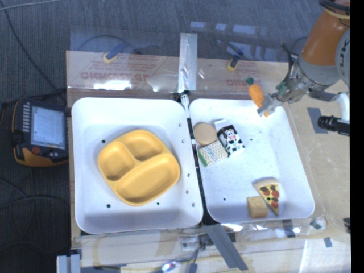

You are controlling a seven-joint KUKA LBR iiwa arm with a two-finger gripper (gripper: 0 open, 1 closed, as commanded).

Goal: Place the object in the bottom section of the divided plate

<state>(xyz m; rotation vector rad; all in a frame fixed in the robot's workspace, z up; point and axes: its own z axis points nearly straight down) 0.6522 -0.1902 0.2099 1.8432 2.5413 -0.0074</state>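
A yellow divided plate (138, 166) lies in the left bin, its large section toward the near side and two smaller sections behind it; all three hold nothing. My gripper (268, 107) hangs over the far right corner of the right bin. A small orange carrot (255, 93) with a green top sits just left of the gripper tip, at the bin's far rim; whether they touch is unclear.
The right bin (284, 152) holds a round tan bun (205, 132), a cow-patterned carton (230, 139), a green-patterned packet (212, 152) and a pizza slice (265, 196) near its front. A ridge (191, 147) divides it from the left bin (85, 124).
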